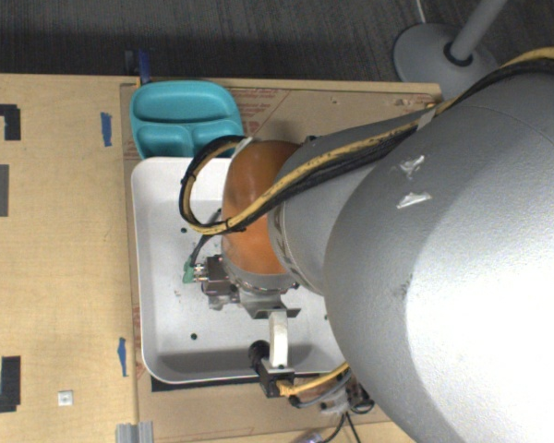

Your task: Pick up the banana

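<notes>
My arm, grey with an orange band [258, 212] above the wrist, reaches down into the left white bin [162, 247] and covers its right half. The gripper [223, 284] hangs below the wrist over the bin's middle, seen from above, with its body blocking what is beneath it. A small green bit [186, 271] sticks out at the gripper's left side. The bare white floor to the left of the gripper holds only a few dark specks.
A teal plastic tray [185, 118] leans over the bin's far rim. A black cable loop [192, 192] hangs from the wrist over the bin. The brown cardboard bench top [55, 247] with blue tape marks [107, 127] lies to the left. The arm's large grey body [443, 247] hides the right side.
</notes>
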Motion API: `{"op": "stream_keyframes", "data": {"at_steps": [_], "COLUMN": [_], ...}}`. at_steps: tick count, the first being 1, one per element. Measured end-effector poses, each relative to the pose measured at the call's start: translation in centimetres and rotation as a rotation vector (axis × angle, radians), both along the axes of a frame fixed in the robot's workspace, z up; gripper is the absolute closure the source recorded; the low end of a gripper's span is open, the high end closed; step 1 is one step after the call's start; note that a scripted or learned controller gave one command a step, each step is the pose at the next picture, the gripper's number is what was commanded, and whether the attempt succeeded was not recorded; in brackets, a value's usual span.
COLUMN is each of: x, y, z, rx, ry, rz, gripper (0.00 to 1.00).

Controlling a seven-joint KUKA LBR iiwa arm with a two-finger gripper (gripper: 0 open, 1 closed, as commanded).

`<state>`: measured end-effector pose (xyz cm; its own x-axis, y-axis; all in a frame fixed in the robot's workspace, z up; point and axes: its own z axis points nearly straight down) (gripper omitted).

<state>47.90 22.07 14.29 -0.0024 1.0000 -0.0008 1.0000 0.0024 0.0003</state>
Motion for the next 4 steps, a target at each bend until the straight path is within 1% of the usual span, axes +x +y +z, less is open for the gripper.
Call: {"op": "stream_keyframes", "data": {"at_steps": [3,4], "x": [0.1,0.2], "y": [0.1,0.2], "z": [2.9,-5.5], "rx": [-0.001,0.005], "ry": [-0.001,-0.004], "rz": [0.006,0.014], "gripper": [1.0,1.0]}}
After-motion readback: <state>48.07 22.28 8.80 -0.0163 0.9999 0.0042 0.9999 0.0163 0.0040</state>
